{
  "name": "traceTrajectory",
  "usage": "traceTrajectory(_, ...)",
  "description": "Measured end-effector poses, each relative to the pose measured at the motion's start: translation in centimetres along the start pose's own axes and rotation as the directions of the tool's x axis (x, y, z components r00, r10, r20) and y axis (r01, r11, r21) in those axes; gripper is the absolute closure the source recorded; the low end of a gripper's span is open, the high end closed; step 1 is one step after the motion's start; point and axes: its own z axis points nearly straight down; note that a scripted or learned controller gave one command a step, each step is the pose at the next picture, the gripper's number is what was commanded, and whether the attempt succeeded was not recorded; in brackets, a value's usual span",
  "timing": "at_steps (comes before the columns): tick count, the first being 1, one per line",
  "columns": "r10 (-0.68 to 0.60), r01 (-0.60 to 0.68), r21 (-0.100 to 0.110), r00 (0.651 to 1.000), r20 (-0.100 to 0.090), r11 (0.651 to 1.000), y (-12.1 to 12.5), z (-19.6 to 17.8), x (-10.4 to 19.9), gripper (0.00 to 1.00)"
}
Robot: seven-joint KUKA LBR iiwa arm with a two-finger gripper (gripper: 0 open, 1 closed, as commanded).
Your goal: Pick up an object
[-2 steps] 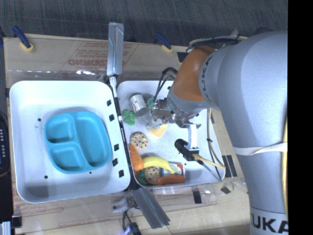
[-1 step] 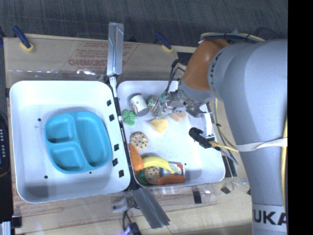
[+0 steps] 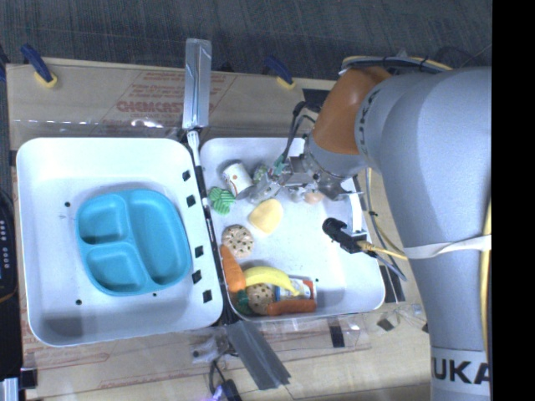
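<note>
Gripper low in the right bin, above the yellow piece

Camera view: you had the gripper (image 3: 280,184) at the upper middle of the right bin (image 3: 368,295); whether it was clenched or released, I cannot tell. The pale yellow object (image 3: 266,215) lay just below it and slightly left, near frame centre, apparently the nearest candidate.

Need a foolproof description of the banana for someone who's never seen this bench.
Start at the right bin, the one the arm reaches into, not the bin holding the blue divided tray. Go to its near-left corner, where several items are piled. The banana is the curved bright-yellow piece on that pile, beside an orange carrot; the pale yellow lump mid-bin is blocky, not curved.
</note>
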Motion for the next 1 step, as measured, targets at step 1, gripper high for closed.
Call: traceTrajectory(1, 0.016, -0.016, 0.003, 1.0, -0.001, 1.0, -4.17, 0.09, 1.15, 0.0)
